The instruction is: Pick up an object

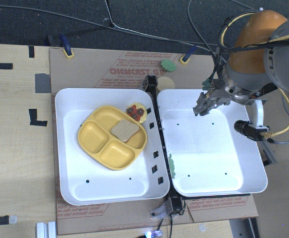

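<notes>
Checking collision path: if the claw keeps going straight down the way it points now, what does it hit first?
Most likely the bare floor of the right bin. The claw points down and slightly left over its upper part, with nothing under it. Depth is hard to judge from this slant.

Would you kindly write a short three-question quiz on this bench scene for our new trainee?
1. True or false: the slice of bread lies on the yellow divided plate.
2. Which bin is the gripper over? A) the left bin B) the right bin
3. Fill in: the small green item lies on the ______ beyond the bins.

Key:
1. True.
2. B; it is over that bin's far left corner.
3. Cardboard.
</notes>
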Controlling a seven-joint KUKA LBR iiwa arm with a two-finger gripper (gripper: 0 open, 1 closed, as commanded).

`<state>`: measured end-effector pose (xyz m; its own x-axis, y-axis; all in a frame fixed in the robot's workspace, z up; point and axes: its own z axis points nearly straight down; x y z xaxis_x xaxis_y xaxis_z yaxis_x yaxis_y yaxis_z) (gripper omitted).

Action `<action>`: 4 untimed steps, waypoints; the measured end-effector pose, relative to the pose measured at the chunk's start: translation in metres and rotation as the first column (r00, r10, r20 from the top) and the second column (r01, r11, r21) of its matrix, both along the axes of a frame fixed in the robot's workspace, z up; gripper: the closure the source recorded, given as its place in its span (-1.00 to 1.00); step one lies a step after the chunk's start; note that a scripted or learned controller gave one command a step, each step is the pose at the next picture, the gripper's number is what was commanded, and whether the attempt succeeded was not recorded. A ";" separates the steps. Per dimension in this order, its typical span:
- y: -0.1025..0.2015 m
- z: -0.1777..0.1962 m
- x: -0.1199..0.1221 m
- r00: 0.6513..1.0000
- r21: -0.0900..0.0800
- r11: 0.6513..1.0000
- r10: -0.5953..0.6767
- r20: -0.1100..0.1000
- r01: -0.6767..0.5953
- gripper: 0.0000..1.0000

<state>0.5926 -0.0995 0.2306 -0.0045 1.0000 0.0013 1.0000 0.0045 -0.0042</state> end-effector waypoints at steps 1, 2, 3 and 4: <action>0.055 -0.011 -0.017 1.000 0.000 1.000 0.001 0.001 -0.001 1.00; 0.103 -0.021 -0.038 1.000 0.000 1.000 0.001 0.000 -0.001 1.00; 0.142 -0.019 -0.061 1.000 0.000 1.000 0.000 0.000 0.000 1.00; 0.187 -0.004 -0.082 1.000 0.000 1.000 0.002 0.002 -0.002 1.00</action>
<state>0.5103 0.0877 0.2268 -0.0066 1.0000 0.0018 1.0000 0.0066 -0.0024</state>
